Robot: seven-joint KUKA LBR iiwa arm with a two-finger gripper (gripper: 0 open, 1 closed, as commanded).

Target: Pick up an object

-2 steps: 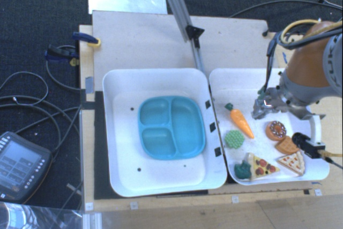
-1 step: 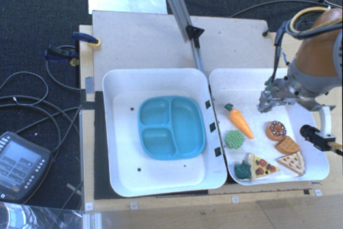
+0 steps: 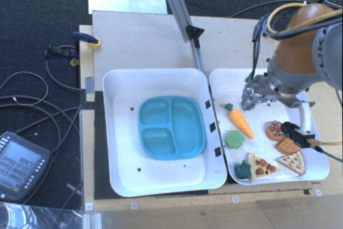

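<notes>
Found the gripper [image 3: 250,99] low over the rear left part of the right bin [image 3: 322,173], just beyond the leafy end of the orange carrot [image 3: 241,124] and apart from it. Could not tell its grip state; saw nothing held. Noted a green round toy [image 3: 234,139], donut [image 3: 275,130] and pizza slice [image 3: 262,167] nearby. Saw a blue divided plate [image 3: 171,127] in the left bin [image 3: 114,115]. Found the handheld screen [image 3: 20,161] too small to read.
</notes>
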